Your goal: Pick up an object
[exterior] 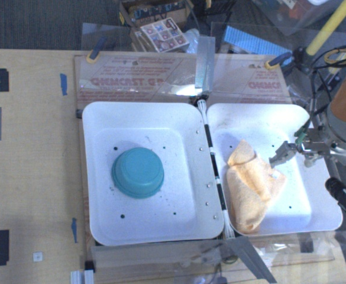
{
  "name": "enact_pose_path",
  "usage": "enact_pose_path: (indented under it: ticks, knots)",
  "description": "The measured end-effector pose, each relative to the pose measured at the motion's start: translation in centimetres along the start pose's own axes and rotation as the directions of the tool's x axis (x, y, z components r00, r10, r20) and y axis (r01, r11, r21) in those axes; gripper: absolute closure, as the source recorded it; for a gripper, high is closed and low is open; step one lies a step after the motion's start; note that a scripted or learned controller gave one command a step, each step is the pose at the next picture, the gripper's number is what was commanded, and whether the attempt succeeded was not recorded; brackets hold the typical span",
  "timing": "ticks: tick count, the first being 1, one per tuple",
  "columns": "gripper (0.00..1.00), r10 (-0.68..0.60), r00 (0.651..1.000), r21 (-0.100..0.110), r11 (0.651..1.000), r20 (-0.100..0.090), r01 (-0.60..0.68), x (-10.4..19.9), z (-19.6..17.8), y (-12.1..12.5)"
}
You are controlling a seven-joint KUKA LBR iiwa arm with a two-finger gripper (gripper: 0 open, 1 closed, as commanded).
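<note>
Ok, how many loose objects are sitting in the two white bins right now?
2: a teal round plastic bowl, upside down in the left bin, and a crumpled tan cloth in the right bin.

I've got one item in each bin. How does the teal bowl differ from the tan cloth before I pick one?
The teal bowl is round and rigid-looking, lying upside down; the tan cloth is soft, crumpled and irregular. The bowl lies mid-floor in the left bin; the cloth is in the right bin, against the wall next to the left bin. The gripper is at the cloth's edge, far from the bowl. Both lie loose, one per bin.
</note>
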State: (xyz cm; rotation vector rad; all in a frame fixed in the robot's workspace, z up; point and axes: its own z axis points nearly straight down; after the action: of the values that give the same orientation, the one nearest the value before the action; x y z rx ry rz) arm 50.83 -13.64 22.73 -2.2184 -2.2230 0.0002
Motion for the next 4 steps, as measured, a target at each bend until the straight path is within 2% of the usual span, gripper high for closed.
enact_pose_path:
  ticks: [1,2,3,4]
  knots:
    - [0.0,-0.04,0.999,-0.001,0.999,0.0,0.04,-5.7,1.7,-2.9]
    - [0.0,0.054,0.999,-0.012,0.998,0.002,-0.054,0.6,13.8,-2.6]
    - [1.0,0.06,0.998,-0.016,0.998,0.001,-0.06,0.5,12.8,-2.5]
    - [1.0,-0.032,0.999,-0.001,0.999,0.001,0.032,3.3,8.4,3.0]
